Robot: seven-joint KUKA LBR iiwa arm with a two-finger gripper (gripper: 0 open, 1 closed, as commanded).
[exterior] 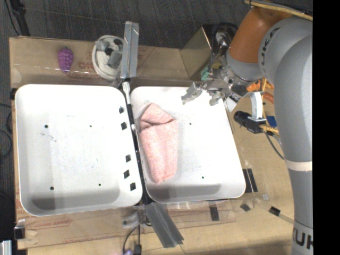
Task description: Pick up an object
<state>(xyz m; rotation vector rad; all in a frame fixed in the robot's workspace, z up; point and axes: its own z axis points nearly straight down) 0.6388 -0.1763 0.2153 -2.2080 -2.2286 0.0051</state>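
While its two fingers stand spread and hold nothing, the claw [203, 94] hovers over the far edge of the right bin [223, 158], carried by the grey arm [287, 89] with its orange band [255, 33]. Below and to the left of the claw, a folded pink cloth [158, 142] lies in that bin against the divider. Farther left sits the left bin [69, 142]; beyond it, a purple object [65, 59] and a white coil [108, 56] rest on the surface [159, 60].

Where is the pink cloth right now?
The pink cloth lies in the right bin, against its left wall beside the divider between the bins. The gripper is above the bin's far edge, apart from it.
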